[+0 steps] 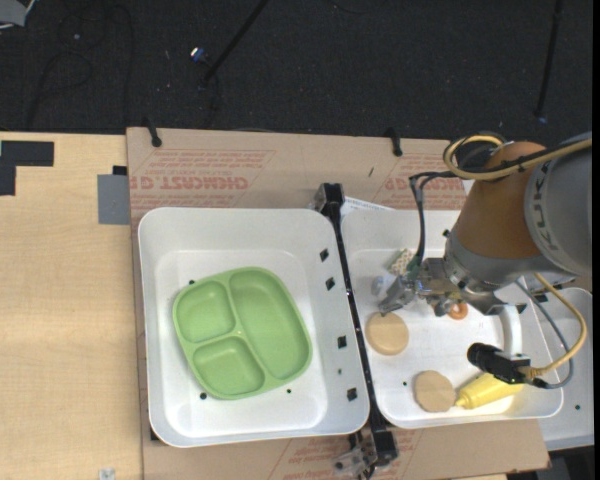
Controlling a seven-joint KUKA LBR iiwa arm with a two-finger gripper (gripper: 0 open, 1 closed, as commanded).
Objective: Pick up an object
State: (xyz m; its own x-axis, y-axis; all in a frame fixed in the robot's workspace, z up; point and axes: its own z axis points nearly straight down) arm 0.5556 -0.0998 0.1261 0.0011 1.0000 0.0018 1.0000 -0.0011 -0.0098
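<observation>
A pale green plate (242, 333) with three compartments lay flat, turned at a slant, in the left bin (160, 388). In the right bin (430, 343), two flat round items lay apart: a farther tan disc (387, 334) and a nearer tan disc (434, 391).
</observation>
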